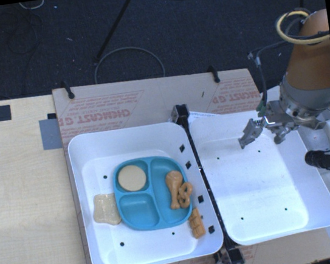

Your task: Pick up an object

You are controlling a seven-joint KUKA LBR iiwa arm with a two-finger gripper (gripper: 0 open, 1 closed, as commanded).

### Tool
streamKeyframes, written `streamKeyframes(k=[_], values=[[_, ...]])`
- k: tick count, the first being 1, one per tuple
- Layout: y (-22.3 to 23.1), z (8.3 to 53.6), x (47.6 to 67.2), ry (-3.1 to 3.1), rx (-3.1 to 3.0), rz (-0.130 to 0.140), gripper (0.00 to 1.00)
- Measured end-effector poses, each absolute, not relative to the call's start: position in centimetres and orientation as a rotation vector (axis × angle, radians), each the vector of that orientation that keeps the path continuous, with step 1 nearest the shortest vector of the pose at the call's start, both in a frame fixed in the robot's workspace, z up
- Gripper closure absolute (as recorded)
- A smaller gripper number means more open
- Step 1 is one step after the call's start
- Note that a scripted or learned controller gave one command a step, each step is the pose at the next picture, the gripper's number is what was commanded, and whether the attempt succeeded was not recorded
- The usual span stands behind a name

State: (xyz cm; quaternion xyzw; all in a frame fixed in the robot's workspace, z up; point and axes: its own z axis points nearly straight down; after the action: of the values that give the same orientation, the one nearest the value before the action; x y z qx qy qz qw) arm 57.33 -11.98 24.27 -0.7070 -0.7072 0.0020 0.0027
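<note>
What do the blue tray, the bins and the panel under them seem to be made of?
Blue tray: likely moulded plastic, smooth with a soft sheen, in three compartments. Bins: probably thin white plastic, glossy, with rounded corners. Panel: looks like cardboard, matte brown with printed red lettering.

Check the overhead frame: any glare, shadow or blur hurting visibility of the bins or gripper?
Camera view: even light, the left bin and right bin bright white, near washed out; a soft shadow falls in the right bin under the gripper; the gripper is slightly soft; the blue tray is sharp.
</note>
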Motion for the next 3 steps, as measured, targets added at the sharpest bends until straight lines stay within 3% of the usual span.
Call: streamKeyframes(k=[2,3], values=[[-12.9,13.8,58.0,-2.216,-2.217,0.007,0.00],[-13.0,15.1,58.0,-2.213,-2.223,0.005,1.00]])
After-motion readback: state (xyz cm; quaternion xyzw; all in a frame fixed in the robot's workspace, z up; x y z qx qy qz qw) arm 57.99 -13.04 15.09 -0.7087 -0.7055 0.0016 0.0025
